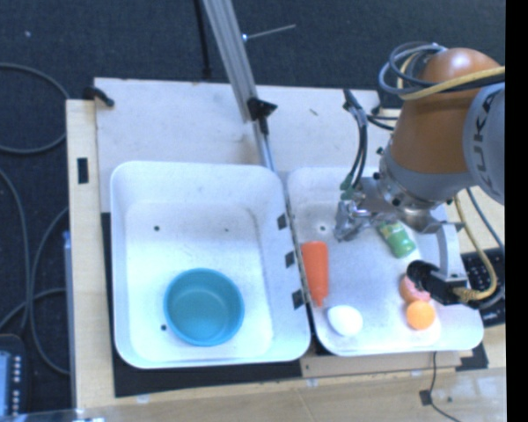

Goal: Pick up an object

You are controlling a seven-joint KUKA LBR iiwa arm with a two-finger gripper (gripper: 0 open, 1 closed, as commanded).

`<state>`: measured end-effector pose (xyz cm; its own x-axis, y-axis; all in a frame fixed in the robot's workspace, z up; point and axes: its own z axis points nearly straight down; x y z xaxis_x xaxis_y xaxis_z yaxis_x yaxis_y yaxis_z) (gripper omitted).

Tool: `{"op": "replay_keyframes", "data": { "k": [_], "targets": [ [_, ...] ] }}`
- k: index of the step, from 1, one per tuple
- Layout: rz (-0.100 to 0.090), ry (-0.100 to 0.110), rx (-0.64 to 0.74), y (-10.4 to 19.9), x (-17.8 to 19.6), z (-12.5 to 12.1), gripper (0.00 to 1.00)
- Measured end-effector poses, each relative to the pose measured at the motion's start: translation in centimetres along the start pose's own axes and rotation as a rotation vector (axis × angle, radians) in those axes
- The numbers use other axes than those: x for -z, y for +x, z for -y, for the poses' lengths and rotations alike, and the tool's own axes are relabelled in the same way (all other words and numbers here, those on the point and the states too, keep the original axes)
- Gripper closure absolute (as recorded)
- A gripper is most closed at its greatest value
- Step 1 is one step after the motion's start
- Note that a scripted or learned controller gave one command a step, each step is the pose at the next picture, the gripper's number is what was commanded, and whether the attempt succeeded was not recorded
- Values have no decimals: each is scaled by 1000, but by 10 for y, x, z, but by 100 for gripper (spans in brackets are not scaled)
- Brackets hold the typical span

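My gripper hangs over the back left part of the right bin, just above and right of the top end of an orange carrot that lies along the bin's left wall. Near the front wall rests a white egg-shaped object. To the gripper's right, partly under the wrist, lies a green object. An orange ball and a pink object sit at the front right. I see nothing held in the gripper.
The left bin holds a blue bowl near its front. A slanted metal pole rises behind the bins. The wooden bench extends behind both bins.
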<state>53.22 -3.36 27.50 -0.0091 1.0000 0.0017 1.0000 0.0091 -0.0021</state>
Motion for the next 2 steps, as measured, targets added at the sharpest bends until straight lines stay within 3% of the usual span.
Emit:
{"op": "replay_keyframes", "data": {
  "k": [2],
  "targets": [
    [-1,0,2,118,-5,0,100]
  ]
}}
